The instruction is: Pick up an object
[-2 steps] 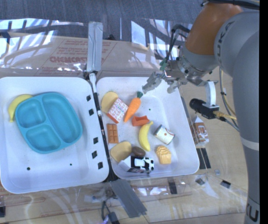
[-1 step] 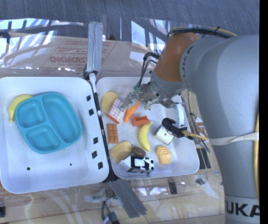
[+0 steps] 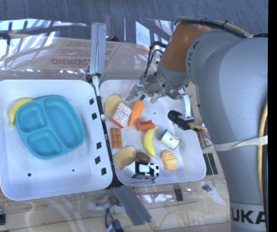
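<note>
The grey KUKA arm with the orange wrist band [image 3: 211, 71] reaches in over the far edge of the right-hand shallow white bin [image 3: 196, 170], and its two-finger gripper [image 3: 145, 92] sits low above the bin's upper portion, just beside the top of the orange plastic toy carrot [image 3: 136, 112]. The step in hand is judged to be the approach: nothing is seen between the fingers, and every object lies on the bin floor. Whether the fingers stand apart or together cannot be told; the metal parts at the wrist merge with glare on the bin. The carrot is the nearest candidate, lying tilted between the small red-and-white printed box [image 3: 121, 114] and the orange wedge-shaped block [image 3: 145, 125]. The next move calls for a short descent centred on the carrot's narrow axis, clear of the box touching its left side. Other candidates in the same bin include the yellow toy banana [image 3: 149, 140] and the black-and-white toy cow [image 3: 147, 169]. The left-hand white bin [image 3: 13, 178] holds a blue three-compartment plastic tray [image 3: 49, 125], which partly covers a second yellow curved piece [image 3: 17, 108]. The arm's body hides the bin's right rim.
</note>
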Tool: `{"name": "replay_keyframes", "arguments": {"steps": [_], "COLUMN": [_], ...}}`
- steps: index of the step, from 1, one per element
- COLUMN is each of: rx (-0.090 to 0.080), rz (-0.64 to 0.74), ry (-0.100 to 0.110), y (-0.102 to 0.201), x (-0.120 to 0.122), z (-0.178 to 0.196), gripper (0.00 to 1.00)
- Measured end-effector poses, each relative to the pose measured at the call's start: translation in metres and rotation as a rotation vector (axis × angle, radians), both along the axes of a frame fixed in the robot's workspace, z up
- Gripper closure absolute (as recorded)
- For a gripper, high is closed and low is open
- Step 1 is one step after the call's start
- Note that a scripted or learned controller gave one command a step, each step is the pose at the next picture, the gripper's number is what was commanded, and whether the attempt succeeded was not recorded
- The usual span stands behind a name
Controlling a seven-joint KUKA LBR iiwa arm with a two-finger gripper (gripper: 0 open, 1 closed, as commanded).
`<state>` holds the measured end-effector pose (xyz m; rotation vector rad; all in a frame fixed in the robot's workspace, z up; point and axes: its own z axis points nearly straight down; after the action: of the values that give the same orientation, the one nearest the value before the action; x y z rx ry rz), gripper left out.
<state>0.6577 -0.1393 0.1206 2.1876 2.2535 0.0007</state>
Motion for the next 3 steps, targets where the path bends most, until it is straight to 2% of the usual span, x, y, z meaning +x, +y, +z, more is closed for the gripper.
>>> {"name": "replay_keyframes", "arguments": {"steps": [1, 2, 3], "rx": [0.001, 0.001, -0.002], "rz": [0.154, 0.124, 0.115], "ry": [0.005, 0.004, -0.006], "y": [0.015, 0.032, -0.006], "x": [-0.001, -0.015, -0.015], "z": [0.009, 0.034, -0.022], "gripper": [0.00, 0.00, 0.00]}}
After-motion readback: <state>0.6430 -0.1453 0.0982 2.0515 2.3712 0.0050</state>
